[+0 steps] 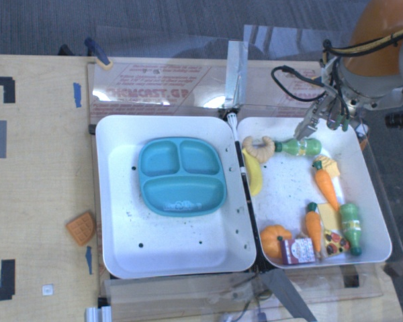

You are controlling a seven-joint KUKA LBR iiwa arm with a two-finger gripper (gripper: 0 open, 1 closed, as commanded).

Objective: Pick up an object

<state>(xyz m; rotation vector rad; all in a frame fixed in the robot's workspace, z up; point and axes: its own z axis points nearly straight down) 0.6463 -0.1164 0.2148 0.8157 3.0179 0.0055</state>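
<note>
Along the near edge of the right bin point(379, 250) lies a crowded heap: an orange fruit point(275, 240), a small red packet point(302, 250), a short carrot point(313, 223), a pizza slice point(334, 243) and a dark green bottle point(351, 225), all touching or overlapping. Farther in, a longer carrot point(326, 180) lies toward the right wall, and a banana point(254, 173) runs along the left wall. At the far edge a pale green bottle point(299, 147) lies on its side, its neck touching a tan lump point(260, 149) I can't identify. Just above that bottle hangs the gripper point(307, 126), slanted down from the wrist; cables crowd it, so I cannot tell how its jaws stand, and nothing visibly sits between them. I'd say it's in the approach, with the pale bottle the likeliest target; next it needs to descend squarely across the bottle's body. The left bin point(114, 247) carries a blue divided plate point(181, 176).
</note>
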